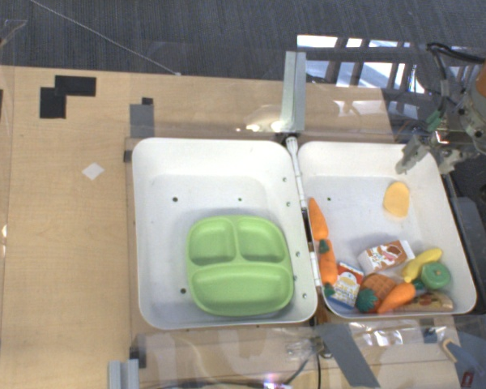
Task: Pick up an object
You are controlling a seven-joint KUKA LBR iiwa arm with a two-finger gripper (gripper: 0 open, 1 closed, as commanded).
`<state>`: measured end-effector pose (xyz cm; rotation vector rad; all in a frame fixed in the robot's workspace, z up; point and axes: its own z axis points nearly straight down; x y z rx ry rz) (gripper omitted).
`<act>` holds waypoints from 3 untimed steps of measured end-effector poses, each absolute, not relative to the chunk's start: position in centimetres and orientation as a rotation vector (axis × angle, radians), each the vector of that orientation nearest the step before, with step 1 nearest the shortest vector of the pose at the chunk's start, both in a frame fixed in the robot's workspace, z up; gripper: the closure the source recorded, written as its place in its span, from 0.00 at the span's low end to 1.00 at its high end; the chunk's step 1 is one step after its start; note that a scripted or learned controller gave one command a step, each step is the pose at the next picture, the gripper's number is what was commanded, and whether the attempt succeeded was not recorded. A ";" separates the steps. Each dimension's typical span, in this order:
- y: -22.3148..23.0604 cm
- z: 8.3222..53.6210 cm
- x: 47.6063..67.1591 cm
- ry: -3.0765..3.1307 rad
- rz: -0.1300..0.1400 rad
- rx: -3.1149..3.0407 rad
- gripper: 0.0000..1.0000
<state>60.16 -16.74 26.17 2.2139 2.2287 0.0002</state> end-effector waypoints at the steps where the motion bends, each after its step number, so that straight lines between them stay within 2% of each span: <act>1: -11.5 16.4 57.0 2.244 -0.002 2.202 0.00; 2: -16.3 15.7 59.6 2.208 0.001 2.234 0.00; 3: -16.3 15.7 59.6 2.208 0.001 2.234 0.00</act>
